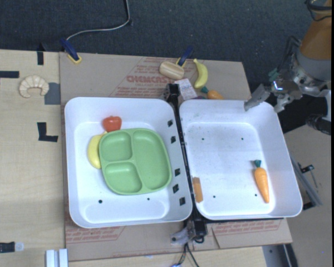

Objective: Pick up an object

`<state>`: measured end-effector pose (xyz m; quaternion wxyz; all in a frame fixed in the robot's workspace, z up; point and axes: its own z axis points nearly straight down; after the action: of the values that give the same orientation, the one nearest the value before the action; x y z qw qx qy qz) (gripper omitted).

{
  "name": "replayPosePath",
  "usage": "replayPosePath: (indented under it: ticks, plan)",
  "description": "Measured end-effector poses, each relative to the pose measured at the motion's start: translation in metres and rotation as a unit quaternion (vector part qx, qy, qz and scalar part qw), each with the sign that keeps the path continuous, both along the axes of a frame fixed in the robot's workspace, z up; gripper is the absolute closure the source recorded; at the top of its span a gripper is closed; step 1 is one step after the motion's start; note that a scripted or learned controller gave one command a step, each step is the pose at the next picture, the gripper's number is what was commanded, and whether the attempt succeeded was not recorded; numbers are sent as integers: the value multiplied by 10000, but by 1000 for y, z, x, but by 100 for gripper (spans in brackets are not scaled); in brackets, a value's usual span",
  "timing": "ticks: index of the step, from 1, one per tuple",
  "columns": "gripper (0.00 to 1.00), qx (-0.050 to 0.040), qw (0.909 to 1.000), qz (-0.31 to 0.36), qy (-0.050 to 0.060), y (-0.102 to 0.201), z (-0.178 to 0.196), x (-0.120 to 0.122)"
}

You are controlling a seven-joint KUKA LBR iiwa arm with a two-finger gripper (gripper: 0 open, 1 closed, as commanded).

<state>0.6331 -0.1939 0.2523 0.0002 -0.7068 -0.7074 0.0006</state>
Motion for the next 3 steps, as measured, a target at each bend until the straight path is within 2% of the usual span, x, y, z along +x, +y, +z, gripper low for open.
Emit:
replayPosePath:
  ticks: [1,2,3]
  plan:
    - [0,3,10000,4,-8,-27,-156,-29]
    - [0,-1,10000,7,-40,-29,-165,-84]
    - [0,-1,10000,12,-51,-28,-165,-128]
